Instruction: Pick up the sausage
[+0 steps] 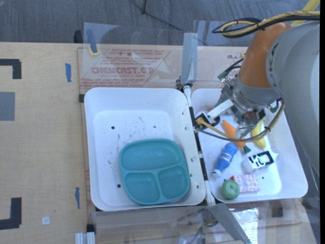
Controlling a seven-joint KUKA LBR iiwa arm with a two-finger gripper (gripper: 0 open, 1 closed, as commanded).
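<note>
My gripper (242, 121) hangs low over the back half of the right bin (292, 184), under the grey wrist and the orange band. Its tip sits right above an orange, carrot-like piece (229, 128) and next to a yellow banana-like piece (260, 134). The wrist and cables hide whatever lies directly under the gripper.
In the right bin lie a blue bottle (225, 158), a green apple (230, 189), a pink patterned packet (248, 183) and a white and black item (259, 160). The left bin (101, 108) holds a teal divided tray (153, 171). The big arm covers the right bin's far right side.
</note>
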